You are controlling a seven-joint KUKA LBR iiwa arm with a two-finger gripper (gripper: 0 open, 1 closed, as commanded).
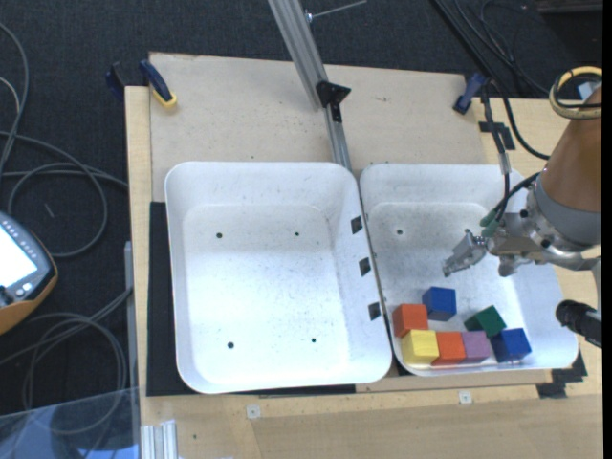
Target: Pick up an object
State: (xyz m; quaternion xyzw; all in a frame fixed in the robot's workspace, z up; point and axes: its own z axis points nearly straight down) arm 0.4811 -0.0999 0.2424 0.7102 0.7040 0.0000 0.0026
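Note:
Several small blocks lie in the near part of the right bin: a blue cube, an orange block, a yellow block, a second orange block, a purple block, a green block and another blue block. My gripper reaches in from the right and hangs above the bin floor, a little behind and to the right of the blue cube. Its fingers point left and down, slightly apart, with nothing between them.
The left bin sits beside the right one, split by a ridge with black clips. A metal pole slants over the bench behind the bins. Blue clamps and cables sit at the bench's back corners.

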